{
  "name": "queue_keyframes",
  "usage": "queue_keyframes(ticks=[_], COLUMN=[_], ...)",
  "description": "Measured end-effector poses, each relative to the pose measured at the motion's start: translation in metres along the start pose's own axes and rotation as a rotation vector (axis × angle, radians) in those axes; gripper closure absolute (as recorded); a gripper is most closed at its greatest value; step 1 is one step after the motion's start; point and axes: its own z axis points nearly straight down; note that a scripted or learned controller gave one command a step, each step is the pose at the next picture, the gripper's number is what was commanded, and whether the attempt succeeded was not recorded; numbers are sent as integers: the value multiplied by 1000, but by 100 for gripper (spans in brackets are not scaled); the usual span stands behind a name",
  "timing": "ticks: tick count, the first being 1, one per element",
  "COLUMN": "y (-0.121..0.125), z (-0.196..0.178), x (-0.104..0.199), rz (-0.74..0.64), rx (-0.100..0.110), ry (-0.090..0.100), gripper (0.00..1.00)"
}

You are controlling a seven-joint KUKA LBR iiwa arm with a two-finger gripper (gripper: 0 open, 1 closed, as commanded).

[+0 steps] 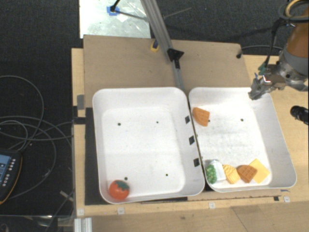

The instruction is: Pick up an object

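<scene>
My gripper [256,92] hangs over the far right corner of the right bin [270,111], high above its floor, with nothing seen between its fingers. An orange wedge [201,116] lies at the right bin's far left side. Along that bin's near edge sit a green and white piece [213,171], a yellow ridged piece [231,173], a brown piece [246,172] and a yellow slice [260,170]. A red tomato [119,189] rests in the near left corner of the left bin [104,129].
A grey pole [159,25] slants down from the top to the gap between the bins. Black clips [191,139] line the divide. Cables and a pendant [7,170] lie on the floor at left.
</scene>
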Motion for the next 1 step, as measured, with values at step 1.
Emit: queue_keyframes(ticks=[1], y=[12], z=[5], x=[42], rz=[-3], rx=[5], ry=[3], gripper=[100])
